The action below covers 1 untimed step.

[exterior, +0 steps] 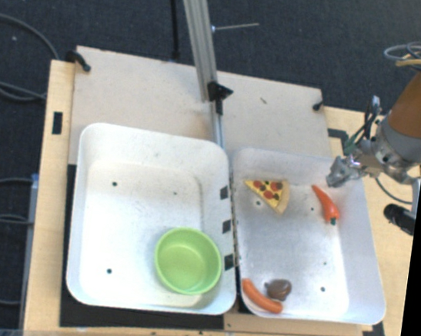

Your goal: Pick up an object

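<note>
A: Where is the claw (339, 174) sitting?

B: It is hanging at two o'clock over the right bin (355, 246), just above the red pepper (327, 204). Its grip I cannot tell.

A: And the rest?

B: The pizza slice (269, 192) is lying at twelve, the sausage (261, 296) at six. The green bowl (188, 260) is resting in the left bin (107, 188) on the surface (143, 92).
</note>
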### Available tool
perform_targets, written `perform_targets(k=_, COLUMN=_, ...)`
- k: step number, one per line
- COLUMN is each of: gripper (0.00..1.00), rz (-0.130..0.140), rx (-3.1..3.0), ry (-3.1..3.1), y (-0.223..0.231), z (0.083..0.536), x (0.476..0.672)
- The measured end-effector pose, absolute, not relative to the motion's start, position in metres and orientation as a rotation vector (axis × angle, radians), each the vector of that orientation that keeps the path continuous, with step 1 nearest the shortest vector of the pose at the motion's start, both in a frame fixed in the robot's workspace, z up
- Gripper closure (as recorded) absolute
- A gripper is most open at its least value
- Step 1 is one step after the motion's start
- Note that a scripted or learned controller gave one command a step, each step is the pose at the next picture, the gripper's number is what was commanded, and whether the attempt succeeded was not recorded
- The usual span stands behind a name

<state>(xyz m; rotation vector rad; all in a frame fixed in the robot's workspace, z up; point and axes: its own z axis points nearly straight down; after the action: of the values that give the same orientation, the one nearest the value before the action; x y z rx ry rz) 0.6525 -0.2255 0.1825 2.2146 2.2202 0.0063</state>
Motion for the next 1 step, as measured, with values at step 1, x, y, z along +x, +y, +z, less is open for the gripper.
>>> perform_targets(k=1, gripper=1.0, rz=0.008, rx=2.21, ry=2.222, y=-0.2191, z=0.2451, x=0.6521)
